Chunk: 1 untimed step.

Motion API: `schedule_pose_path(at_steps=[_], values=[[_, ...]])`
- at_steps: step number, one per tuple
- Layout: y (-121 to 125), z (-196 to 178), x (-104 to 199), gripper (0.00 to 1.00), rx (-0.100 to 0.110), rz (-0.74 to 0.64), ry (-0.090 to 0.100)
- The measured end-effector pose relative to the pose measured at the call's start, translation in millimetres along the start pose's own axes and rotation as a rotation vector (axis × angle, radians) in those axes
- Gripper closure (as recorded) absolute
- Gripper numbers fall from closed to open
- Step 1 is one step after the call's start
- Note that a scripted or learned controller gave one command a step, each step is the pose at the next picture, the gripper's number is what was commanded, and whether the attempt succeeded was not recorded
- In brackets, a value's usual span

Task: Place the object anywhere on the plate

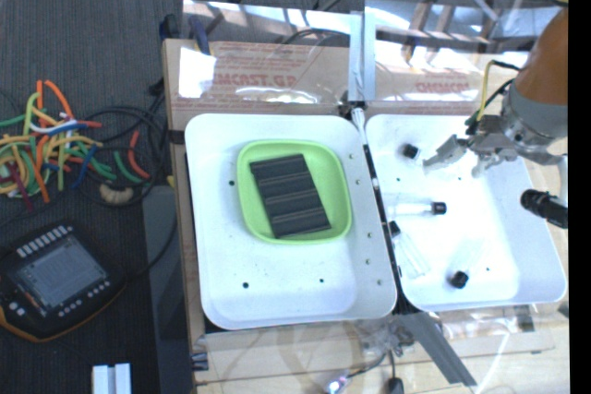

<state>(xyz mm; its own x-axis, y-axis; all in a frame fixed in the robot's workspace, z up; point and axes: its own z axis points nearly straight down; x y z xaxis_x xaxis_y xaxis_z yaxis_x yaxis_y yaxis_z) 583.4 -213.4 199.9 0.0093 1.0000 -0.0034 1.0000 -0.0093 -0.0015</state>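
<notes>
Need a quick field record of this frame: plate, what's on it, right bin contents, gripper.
plate: green plate, in left bin
on plate: dark ribbed block, lying flat
right bin: small black piece, clear pen with black cap, second black piece
gripper: over right bin, open, nothing between its fingers

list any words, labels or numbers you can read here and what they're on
Red print on the cardboard behind the left bin: blurred, unreadable.
Red print on the cardboard behind the right bin: also unreadable.
Pendant screen, lower left: too small to read.
Green plate: no text.
</notes>
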Motion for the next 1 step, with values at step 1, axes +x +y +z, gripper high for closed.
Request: schedule_pose_path(at_steps=[1], values=[[-20.3,-130.9,-8.8,0.00,-0.005,0.008,0.000]])
